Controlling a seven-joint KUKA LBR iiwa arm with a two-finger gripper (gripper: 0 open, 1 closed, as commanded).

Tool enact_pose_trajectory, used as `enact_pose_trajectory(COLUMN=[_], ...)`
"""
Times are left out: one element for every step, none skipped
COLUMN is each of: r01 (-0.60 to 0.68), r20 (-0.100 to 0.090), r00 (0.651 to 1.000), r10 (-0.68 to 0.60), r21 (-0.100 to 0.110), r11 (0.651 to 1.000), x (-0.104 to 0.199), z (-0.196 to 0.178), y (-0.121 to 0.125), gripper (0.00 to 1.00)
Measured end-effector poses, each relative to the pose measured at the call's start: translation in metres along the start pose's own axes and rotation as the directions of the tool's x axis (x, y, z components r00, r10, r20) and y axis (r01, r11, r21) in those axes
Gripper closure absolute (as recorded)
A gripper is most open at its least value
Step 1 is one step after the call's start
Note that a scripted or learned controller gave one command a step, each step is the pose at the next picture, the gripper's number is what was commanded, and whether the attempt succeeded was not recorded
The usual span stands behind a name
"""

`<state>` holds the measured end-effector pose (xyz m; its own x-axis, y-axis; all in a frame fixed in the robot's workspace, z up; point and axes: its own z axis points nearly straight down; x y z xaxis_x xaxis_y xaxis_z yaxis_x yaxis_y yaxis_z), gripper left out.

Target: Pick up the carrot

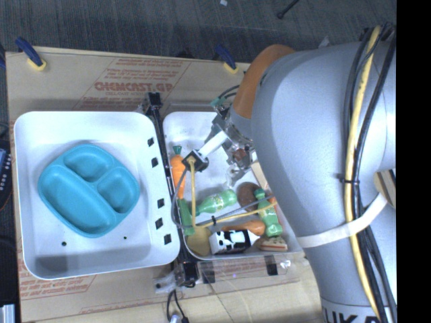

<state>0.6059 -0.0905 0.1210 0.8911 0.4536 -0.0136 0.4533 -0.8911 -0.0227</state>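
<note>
The carrot (177,171) is orange with a small green top. It lies along the left wall of the right bin (192,123), pointing toward the front. My gripper (237,161) hangs over the middle of that bin, to the right of the carrot and apart from it. The big grey arm hides the right side of the bin. Nothing shows between the gripper's tips from this angle.
Toys crowd the front of the right bin: a pale green bottle shape (217,202), a brown round piece (248,194), a black-and-white cow (232,239) and a green figure (271,221). The left bin (40,247) holds a blue divided plate (87,188).
</note>
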Motion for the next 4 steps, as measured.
enact_pose_trajectory(r01=[-0.211,-0.201,-0.243,-0.168], r20=[-0.012,-0.009,-0.02,-0.012], r00=[0.977,0.98,0.97,0.986], r10=[0.211,0.2,0.243,0.168], r21=[-0.014,-0.005,-0.011,-0.014], r11=[0.977,0.98,0.97,0.986], x=[0.017,0.019,0.008,0.092], z=[0.029,0.019,-0.074,-0.069], y=[0.013,0.01,-0.064,-0.137], gripper=[0.0,1.0,1.0,1.0])
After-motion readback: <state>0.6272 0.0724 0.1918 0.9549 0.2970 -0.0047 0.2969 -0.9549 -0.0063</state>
